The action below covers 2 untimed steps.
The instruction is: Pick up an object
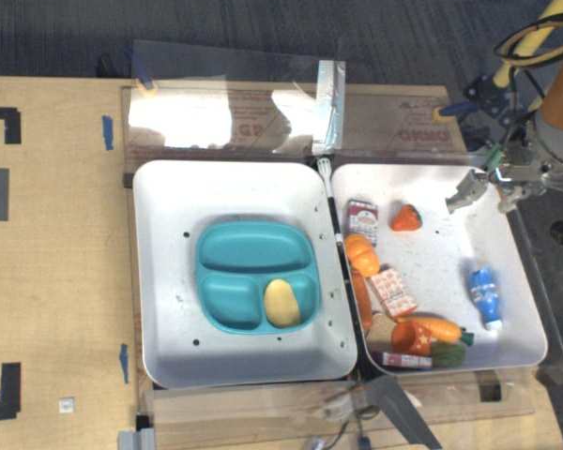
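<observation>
A small red strawberry-shaped toy [406,217] lies alone on the open floor of the right bin [521,279], near its far edge. It looks light, hard and smooth, likely plastic, so a pinch across its widest part seems safest. Just beside it sits a small red carton [361,221]; nearer the front lie an orange [361,254], a carrot [436,329] and a blue bottle [484,294]. The gripper [471,190] hovers over the bin's far right corner, holding nothing; I cannot tell how wide it stands. The left bin [159,251] holds a teal divided tray [249,251] with a potato [281,303].
</observation>
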Motion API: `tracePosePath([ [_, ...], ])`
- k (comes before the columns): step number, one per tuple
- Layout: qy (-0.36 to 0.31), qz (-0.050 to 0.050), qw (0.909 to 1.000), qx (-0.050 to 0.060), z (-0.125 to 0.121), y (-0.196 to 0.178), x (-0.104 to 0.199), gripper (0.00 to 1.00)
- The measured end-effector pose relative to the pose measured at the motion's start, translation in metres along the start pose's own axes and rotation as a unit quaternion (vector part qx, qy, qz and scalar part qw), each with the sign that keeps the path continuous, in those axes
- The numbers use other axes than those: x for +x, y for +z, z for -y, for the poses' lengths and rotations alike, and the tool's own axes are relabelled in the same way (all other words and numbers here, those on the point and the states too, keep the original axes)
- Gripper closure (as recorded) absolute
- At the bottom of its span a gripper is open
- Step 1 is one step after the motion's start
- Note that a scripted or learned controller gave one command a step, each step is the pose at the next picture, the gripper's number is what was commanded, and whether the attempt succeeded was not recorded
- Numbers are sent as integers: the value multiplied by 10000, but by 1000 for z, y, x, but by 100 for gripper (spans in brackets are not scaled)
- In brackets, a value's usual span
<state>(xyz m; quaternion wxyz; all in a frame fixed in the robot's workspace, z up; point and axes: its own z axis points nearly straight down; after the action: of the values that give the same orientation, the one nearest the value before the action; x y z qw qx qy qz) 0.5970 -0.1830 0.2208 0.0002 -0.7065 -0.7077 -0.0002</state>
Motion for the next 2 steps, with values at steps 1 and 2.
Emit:
tracePosePath([
  [1,145,-2,9999,17,-69,127,32,0],
  [2,129,21,9999,-37,-72,111,31,100],
])
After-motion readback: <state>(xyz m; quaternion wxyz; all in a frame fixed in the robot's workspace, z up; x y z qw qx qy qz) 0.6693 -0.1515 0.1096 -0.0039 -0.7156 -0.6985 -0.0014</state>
